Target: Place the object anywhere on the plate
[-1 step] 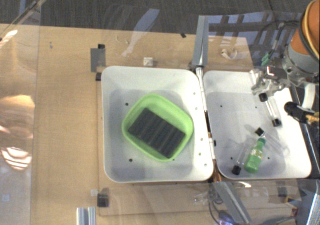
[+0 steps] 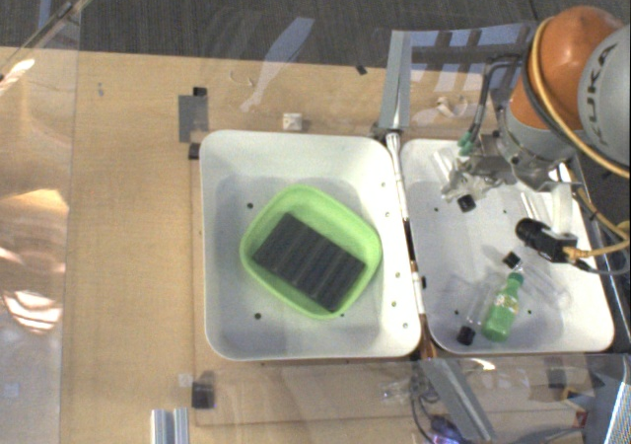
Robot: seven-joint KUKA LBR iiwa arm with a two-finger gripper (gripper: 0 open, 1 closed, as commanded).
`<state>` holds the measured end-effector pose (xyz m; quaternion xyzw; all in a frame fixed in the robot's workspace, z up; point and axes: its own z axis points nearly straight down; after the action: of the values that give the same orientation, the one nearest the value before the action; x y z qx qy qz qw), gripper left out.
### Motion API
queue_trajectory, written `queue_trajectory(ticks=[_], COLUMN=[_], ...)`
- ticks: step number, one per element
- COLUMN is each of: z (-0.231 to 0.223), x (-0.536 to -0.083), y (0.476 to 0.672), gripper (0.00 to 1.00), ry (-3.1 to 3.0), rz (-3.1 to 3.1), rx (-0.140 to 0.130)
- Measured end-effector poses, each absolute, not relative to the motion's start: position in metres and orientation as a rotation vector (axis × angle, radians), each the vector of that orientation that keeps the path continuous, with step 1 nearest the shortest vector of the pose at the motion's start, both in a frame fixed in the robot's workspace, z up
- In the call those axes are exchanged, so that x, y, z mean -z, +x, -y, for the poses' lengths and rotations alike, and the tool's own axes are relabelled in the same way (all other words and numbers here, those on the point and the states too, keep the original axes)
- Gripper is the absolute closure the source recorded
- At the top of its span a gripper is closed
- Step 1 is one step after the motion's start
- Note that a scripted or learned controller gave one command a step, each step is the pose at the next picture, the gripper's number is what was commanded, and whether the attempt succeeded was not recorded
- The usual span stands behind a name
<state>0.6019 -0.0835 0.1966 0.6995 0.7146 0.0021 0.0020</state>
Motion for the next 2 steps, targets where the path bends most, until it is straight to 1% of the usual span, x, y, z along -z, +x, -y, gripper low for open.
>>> queue_trajectory(ticks=[1,2], z=[0.011,-0.055], x=[-0.185,-0.185], y=[0.515,0.546], gripper=[1.0,1.0], ry=[2.175,2.071], rz=[-2.262,-2.357], rx=[-0.007,-0.007])
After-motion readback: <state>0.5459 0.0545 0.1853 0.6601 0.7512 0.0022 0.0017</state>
